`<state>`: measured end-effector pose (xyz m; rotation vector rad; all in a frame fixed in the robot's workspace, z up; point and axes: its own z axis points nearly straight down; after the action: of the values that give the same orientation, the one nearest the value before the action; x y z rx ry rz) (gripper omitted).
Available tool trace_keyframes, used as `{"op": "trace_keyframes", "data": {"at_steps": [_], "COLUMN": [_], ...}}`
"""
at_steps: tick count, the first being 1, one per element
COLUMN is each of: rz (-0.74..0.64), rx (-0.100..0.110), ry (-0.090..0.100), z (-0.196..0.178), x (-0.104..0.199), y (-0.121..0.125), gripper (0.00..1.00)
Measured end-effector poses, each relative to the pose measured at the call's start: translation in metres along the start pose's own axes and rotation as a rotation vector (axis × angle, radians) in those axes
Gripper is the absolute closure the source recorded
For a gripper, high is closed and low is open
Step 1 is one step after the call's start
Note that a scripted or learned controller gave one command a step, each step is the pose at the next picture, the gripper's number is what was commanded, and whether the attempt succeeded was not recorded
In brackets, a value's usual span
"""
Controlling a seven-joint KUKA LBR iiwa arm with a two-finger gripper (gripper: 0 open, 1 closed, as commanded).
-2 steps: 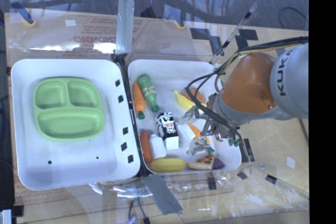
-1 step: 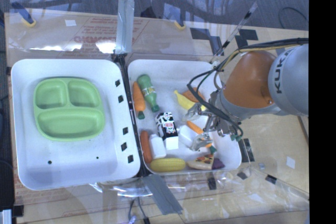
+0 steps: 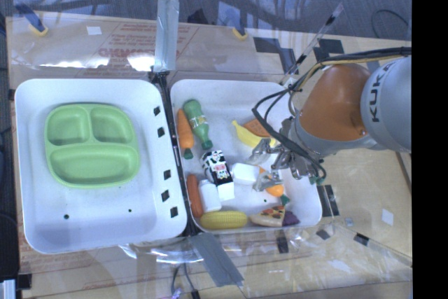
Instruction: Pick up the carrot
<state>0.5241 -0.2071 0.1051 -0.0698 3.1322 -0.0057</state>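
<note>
The pincer [image 3: 269, 166] hangs low over the right-hand shallow white bin [image 3: 224, 89], near its right side; whether it is open or closed I cannot tell, for metal parts and cables crowd it. Nothing can be seen gripped in it. Just beside it lie a small white block [image 3: 244, 173] and a small orange piece [image 3: 276, 189], and a curved yellow banana-shaped toy [image 3: 246, 134] sits a little above. Further left stand a black-and-white cow-patterned carton [image 3: 217, 166] and a green plastic bottle [image 3: 198, 122].

The long orange carrot [image 3: 184, 133] lies along the left wall of the same bin, touching or just beside the bottle, well apart from the pincer. Below it are a reddish sausage-shaped toy [image 3: 194, 195] and a yellow corn cob [image 3: 223, 220].

The left-hand white bin [image 3: 28, 220] holds a pale green divided plate [image 3: 89, 143].

By my judgement the approach is in hand, with no grasp made. The next move calls for travel leftward across the bin, then a descent aligned across the carrot's narrow width, clear of the bottle and the bin wall.
</note>
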Motion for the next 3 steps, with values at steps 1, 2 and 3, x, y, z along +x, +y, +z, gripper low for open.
{"op": "trace_keyframes", "data": {"at_steps": [1,2,3], "rz": [0.145,0.525,0.836], "rx": [-0.001,-0.002,0.007], "ry": [0.003,0.007,0.002], "z": [-0.041,-0.055,-0.003], "x": [0.018,-0.040,-0.075], "y": [0.040,0.073,0.087], "gripper": [1.00,1.00,1.00]}}
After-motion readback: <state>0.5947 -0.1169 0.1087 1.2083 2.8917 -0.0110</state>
